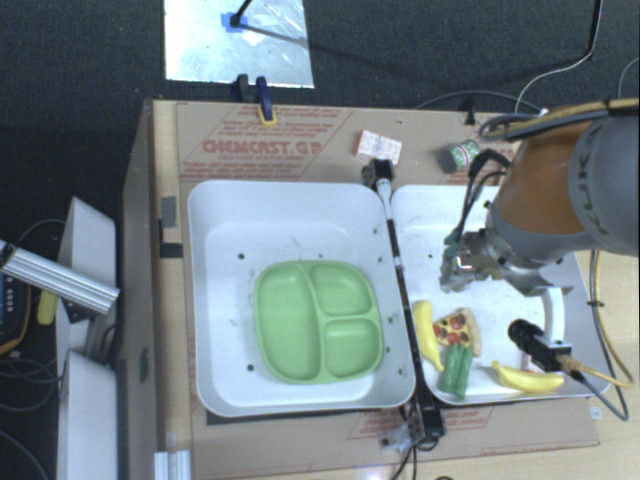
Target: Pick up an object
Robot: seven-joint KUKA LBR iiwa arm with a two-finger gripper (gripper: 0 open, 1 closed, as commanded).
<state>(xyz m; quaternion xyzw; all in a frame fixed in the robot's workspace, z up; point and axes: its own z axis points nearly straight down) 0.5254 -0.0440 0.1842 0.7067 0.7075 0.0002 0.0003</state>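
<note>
Below the gripper (462, 268) lie a pizza slice (458, 327), green piece (456, 370) and two bananas (425, 334).

glossy plastic green tray (318, 320), smooth white bins (222, 218)

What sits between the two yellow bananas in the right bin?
In the camera view, a pizza slice toy and a green ridged piece lie between the bananas.

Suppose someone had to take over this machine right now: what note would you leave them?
Gripper: over the right bin, nothing seen in it; open or shut is unclear.
Things: two bananas, a pizza slice and a green piece lie at the right bin's near end. A green divided plate sits in the left bin.
Done: nothing picked.
Left: grasp one object and lift it.
</note>
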